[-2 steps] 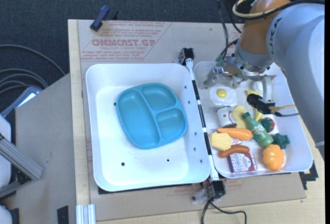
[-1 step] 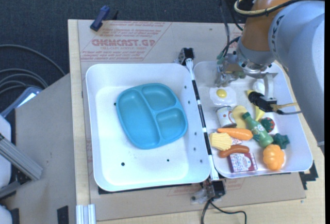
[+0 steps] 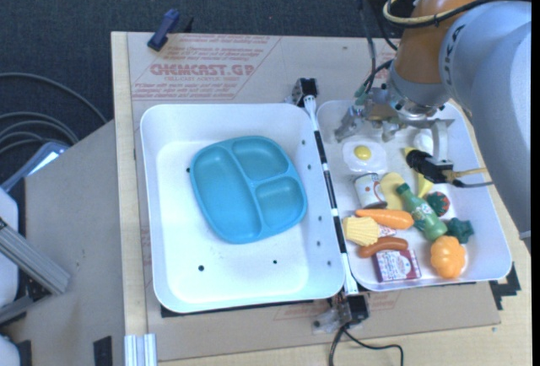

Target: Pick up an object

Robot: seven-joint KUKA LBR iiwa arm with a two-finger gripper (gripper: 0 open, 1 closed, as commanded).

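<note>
The right bin (image 3: 499,261) holds several toy foods: a fried egg (image 3: 363,155), a small can (image 3: 367,187), a carrot (image 3: 384,217), a green bottle (image 3: 420,211), a yellow ridged piece (image 3: 361,230), a sausage (image 3: 384,247), a purple box (image 3: 396,265) and an orange (image 3: 447,255). My gripper (image 3: 366,130) hangs over the far end of this bin, just beyond the egg. Its two grey fingers (image 3: 344,128) stand apart, open, with nothing between them.
A blue divided plate (image 3: 247,187) lies in the left bin (image 3: 169,115). A black-edged wall (image 3: 321,170) separates the two bins. A blue clip (image 3: 163,29) lies on the cardboard behind the left bin. Grey cables (image 3: 42,128) run along the floor at left.
</note>
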